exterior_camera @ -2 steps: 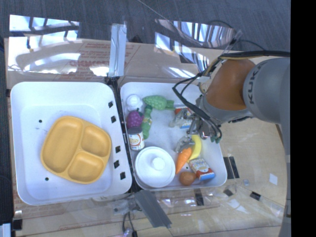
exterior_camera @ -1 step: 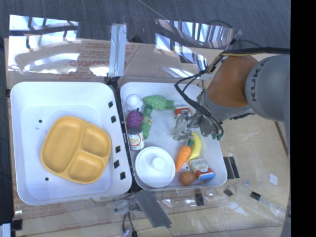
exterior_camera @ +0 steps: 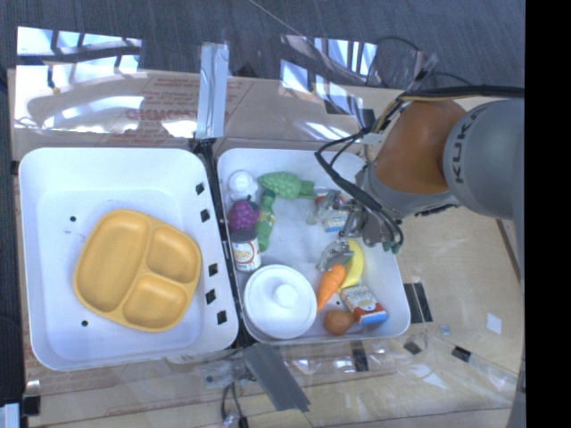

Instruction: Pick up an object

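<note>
The hand [exterior_camera: 343, 246] hangs low in the right bin [exterior_camera: 390, 279], just above the carrot [exterior_camera: 329, 287]; whether it is released or clenched cannot be told. The carrot lies just right of the white bowl [exterior_camera: 280, 300], its long axis slanted, the pointed tip down toward the bowl's lower edge and the leafy end up toward the hand. A banana [exterior_camera: 355, 266] lies against the carrot's far side.

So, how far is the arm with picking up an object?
Done: the gripper has reached into the right bin, low over the banana and carrot. In hand: nothing visibly. Left: the grasp and the lift; the toys lie in the bin.
</note>
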{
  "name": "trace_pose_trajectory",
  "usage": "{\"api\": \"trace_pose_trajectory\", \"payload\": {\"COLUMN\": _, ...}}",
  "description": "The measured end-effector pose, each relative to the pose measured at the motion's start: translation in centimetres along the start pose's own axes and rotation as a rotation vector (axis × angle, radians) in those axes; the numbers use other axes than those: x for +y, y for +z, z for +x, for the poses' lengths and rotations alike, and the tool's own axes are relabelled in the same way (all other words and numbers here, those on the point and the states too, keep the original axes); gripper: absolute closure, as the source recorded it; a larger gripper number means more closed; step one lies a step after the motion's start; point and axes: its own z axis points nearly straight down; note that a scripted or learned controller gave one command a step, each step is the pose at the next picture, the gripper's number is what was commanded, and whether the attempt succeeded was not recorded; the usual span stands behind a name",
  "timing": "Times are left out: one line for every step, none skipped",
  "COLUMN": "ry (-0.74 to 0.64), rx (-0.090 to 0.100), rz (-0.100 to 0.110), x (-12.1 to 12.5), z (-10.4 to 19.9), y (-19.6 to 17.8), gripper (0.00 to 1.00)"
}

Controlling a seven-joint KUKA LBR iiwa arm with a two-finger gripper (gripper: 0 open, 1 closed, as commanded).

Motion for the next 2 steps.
{"api": "trace_pose_trajectory", "payload": {"ry": -0.007, "rx": -0.004, "rz": 0.001, "x": 0.15, "z": -0.19, "y": -1.12, "gripper": 1.0}}
{"api": "trace_pose_trajectory", "payload": {"ry": -0.008, "rx": -0.004, "rz": 0.001, "x": 0.19, "z": -0.19, "y": -1.09, "gripper": 0.0}}
